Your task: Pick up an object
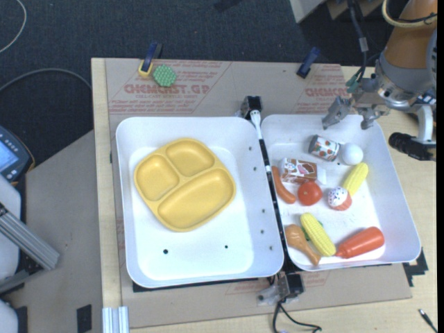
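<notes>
My gripper (pixel 352 116) hangs over the far edge of the right bin (pixel 397 186), its two fingers spread apart with nothing between them. Just below it lie a small printed can (pixel 324 148) and a white ball (pixel 352 154). Further down the bin hold a yellow corn cob (pixel 355 177), a dotted white egg (pixel 338 197), a red tomato (pixel 309 193), a printed carton (pixel 299 169), an orange sausage (pixel 282 186), a second corn cob (pixel 318 234), a tan drumstick (pixel 301 242) and an orange carrot (pixel 360 241).
The left bin (pixel 139 255) holds a yellow three-part plate (pixel 183 182). A black clip and divider (pixel 254 109) sit between the bins. A green scrubber (pixel 164 75) and blue clamps (pixel 308 62) lie on the cardboard behind.
</notes>
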Robot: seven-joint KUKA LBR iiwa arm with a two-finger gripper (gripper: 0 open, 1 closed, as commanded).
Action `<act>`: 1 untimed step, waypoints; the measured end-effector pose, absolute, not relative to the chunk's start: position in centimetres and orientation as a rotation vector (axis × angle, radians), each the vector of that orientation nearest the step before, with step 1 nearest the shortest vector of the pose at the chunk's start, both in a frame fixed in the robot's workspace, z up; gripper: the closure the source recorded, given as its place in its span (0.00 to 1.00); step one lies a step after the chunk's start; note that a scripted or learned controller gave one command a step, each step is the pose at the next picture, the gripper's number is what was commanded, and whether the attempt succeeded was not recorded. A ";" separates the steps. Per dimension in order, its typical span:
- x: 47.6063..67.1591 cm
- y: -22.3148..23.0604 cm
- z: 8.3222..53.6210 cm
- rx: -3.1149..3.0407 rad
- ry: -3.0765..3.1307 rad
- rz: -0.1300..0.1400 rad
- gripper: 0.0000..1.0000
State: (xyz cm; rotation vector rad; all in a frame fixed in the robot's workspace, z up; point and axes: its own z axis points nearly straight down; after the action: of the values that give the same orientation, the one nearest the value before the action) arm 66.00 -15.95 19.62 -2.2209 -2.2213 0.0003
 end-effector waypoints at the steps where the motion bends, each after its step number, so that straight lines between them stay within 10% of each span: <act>1: 64.6 -13.2 11.4 -2.236 -2.237 -0.018 0.00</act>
State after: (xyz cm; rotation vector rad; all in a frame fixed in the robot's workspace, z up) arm 64.64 -13.20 11.40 -2.2357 -2.2369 -0.0183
